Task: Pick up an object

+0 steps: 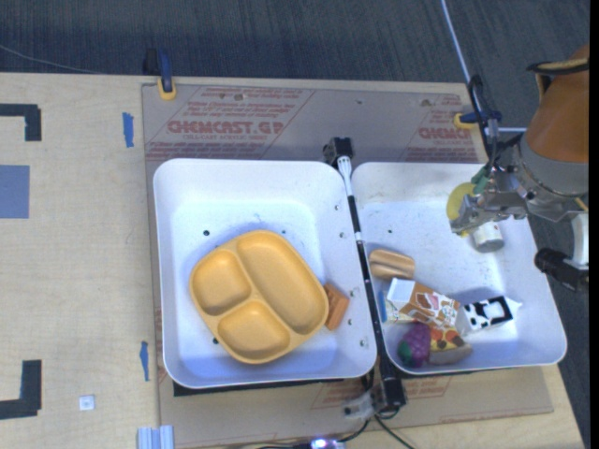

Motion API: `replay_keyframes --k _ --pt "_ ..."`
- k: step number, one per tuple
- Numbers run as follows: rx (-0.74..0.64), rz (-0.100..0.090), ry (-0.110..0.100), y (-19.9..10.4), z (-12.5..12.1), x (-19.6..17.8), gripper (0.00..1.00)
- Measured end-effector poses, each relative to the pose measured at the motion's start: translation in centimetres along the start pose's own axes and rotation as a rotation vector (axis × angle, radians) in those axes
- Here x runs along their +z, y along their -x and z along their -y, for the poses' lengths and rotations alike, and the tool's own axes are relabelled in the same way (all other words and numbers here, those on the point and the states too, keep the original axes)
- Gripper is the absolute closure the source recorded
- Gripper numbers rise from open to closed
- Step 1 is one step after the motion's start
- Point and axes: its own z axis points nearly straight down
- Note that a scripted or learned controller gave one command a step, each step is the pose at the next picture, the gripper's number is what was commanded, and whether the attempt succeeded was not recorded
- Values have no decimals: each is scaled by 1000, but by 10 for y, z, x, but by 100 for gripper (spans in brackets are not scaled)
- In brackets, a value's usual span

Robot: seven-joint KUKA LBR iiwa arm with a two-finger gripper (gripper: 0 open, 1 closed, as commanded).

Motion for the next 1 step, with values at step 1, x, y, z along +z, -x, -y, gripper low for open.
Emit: replay_keyframes --k 1 --pt "-2 -2 -2 -40 -11 7 100"
